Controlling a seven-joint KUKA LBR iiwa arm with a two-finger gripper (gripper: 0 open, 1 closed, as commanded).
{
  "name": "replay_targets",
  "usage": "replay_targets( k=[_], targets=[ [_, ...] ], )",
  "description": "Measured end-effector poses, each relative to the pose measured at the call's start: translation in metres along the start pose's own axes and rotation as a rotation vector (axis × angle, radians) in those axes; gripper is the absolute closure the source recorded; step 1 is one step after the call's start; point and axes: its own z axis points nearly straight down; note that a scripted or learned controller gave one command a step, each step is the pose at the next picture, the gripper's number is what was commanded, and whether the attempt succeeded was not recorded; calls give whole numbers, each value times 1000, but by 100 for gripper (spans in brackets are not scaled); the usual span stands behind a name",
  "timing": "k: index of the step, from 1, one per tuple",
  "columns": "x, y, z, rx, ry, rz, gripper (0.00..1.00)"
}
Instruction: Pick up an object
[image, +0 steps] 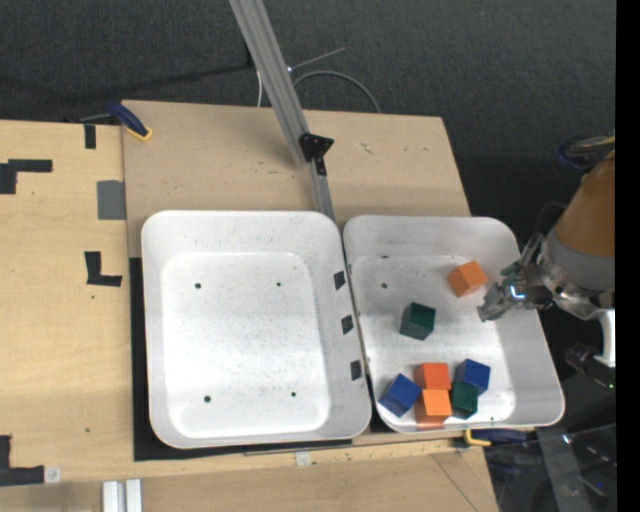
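Note:
The right bin (390, 240) holds several small blocks. An orange block (466, 277) lies near its right side. A dark green block (418, 321) sits near the middle. At the front, a blue block (401, 393), two orange blocks (433, 376) (436, 403), a second blue block (474, 375) and a green block (464, 399) crowd together. My gripper (503, 297) hangs over the bin's right edge, just right of the lone orange block and slightly below it. Nothing is visible between its fingers.
The left bin (240, 330) stands beside the right one. A grey metal pole (283, 90) slants down from the top to the gap between the bins. Black tape marks and a grey patch (110, 198) lie on the wooden bench at left.

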Motion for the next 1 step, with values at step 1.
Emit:
replay_targets(
  k=[1],
  targets=[
    [0,1,-53,-1,0,-2,100]
  ],
)
